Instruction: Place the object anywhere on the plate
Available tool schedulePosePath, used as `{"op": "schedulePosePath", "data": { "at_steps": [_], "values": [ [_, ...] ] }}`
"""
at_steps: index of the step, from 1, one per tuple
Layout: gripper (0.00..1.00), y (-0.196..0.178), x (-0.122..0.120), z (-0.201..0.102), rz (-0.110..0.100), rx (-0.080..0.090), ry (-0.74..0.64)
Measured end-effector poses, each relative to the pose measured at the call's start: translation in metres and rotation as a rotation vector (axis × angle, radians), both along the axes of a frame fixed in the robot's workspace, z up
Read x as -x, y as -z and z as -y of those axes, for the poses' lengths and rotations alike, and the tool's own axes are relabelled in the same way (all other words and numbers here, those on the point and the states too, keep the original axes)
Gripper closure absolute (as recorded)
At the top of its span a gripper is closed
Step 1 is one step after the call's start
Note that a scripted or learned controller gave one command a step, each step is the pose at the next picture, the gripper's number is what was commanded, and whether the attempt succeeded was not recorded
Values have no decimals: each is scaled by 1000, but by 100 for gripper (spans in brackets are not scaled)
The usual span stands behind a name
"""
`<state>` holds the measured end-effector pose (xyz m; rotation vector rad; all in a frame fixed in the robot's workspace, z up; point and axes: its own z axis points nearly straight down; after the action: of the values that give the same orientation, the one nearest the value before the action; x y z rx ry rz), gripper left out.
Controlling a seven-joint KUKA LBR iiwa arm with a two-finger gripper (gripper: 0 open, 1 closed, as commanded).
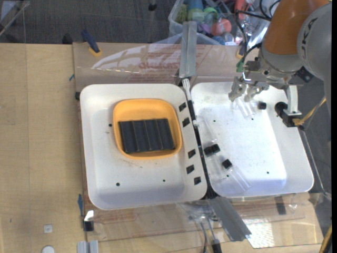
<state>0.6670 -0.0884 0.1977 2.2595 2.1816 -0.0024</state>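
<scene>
Camera view looks down on two white bins side by side: the left bin (95, 188) and the right bin (274, 162). One orange plate (120, 109) lies in the middle of the left bin, and one dark ribbed block (146, 136) rests flat on it, covering most of its floor. The arm (295, 25) reaches in from the right, and its gripper (245, 91) hangs over the far left part of the right bin, well apart from the plate; its pale fingers (237, 92) point down with a narrow gap between them and nothing held there. A grey divider (188, 51) runs along the seam between the bins at the far side, between the gripper and the plate. Small black marks dot the right bin's floor. Beyond the bins, at the far right, one clear tub (221, 7) holds a heap of coloured items, too jumbled to count.
</scene>
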Motion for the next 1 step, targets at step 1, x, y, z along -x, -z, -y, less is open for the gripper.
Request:
{"op": "schedulePosePath", "data": {
  "at_steps": [1],
  "values": [
    [100, -27, 0, -17, 4, -1, -209]
  ]
}}
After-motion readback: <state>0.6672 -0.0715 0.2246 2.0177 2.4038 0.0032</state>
